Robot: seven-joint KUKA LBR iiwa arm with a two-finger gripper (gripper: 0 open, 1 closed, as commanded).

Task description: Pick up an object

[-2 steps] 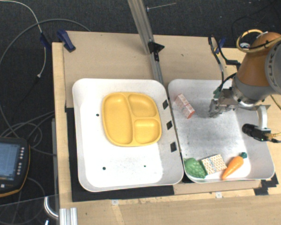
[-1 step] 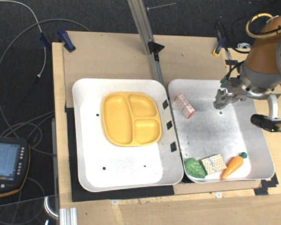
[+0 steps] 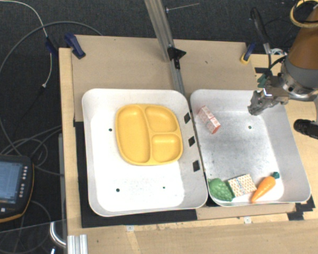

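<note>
Your gripper (image 3: 257, 103) hangs over the upper right of the right bin (image 3: 286, 142); whether its fingers are open or shut, you cannot tell. A small pink-and-white box (image 3: 208, 119) lies to their left, its printing too small to read. Well below the fingers, at the near rim, sit a green toy (image 3: 220, 189), a patterned packet (image 3: 241, 184) and a carrot (image 3: 264, 188). A yellow divided plate (image 3: 148, 134) rests in the left bin (image 3: 100, 142)
</note>
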